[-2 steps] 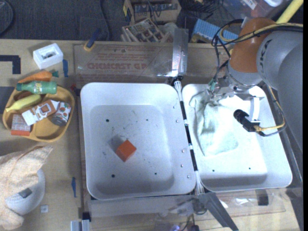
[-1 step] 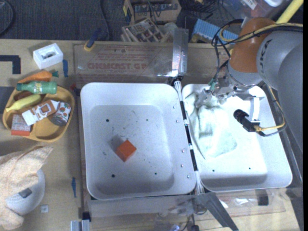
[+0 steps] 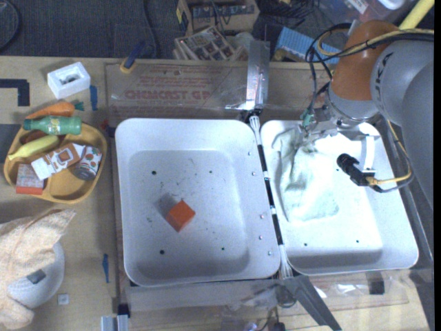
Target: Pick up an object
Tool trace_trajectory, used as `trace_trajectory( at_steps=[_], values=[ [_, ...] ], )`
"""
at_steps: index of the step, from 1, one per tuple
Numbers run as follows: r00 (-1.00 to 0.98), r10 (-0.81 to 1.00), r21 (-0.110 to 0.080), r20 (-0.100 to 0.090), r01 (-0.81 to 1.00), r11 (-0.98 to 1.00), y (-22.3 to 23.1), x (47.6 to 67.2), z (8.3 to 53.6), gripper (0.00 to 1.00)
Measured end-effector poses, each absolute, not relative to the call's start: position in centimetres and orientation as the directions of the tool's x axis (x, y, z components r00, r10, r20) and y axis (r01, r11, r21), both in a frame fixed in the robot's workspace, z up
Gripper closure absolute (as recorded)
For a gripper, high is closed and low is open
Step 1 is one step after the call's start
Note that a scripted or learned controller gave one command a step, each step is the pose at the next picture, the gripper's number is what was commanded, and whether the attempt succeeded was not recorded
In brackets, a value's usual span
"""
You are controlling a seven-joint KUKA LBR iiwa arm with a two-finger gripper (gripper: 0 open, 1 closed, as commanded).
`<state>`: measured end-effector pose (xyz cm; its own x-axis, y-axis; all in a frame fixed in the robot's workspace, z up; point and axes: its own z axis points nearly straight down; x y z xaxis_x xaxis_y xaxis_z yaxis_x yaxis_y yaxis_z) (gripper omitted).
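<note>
A pale white cloth (image 3: pixel 303 185) lies in the right bin (image 3: pixel 386 247). Its upper end is drawn up into a narrow peak that runs to my gripper (image 3: pixel 307 131), near the bin's back left corner. The fingers look shut on the tip of that cloth, and the rest of it trails down onto the bin floor. A small orange cube (image 3: pixel 182 215) sits alone near the middle of the left bin (image 3: pixel 138 150), well away from the gripper.
The grey arm with its orange band (image 3: pixel 358 67) covers the back right of the right bin, and a black cable fitting (image 3: pixel 351 167) hangs beside the cloth. A yellow bowl of toy food (image 3: pixel 55 164) and a white box (image 3: pixel 69 79) stand left of the bins.
</note>
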<state>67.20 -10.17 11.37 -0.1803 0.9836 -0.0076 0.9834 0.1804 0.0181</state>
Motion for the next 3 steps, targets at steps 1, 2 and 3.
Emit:
trace_trajectory(
  at_steps=[1,2,3],
  values=[
    [-0.180,0.984,0.018,-0.008,0.983,0.180,-10.2,67.2,11.4,0.00],
    [-0.223,0.975,0.008,-0.004,0.975,0.223,-9.8,67.0,9.1,0.00],
    [-0.223,0.975,0.008,-0.004,0.975,0.223,-9.8,67.0,9.1,0.00]
  ],
)
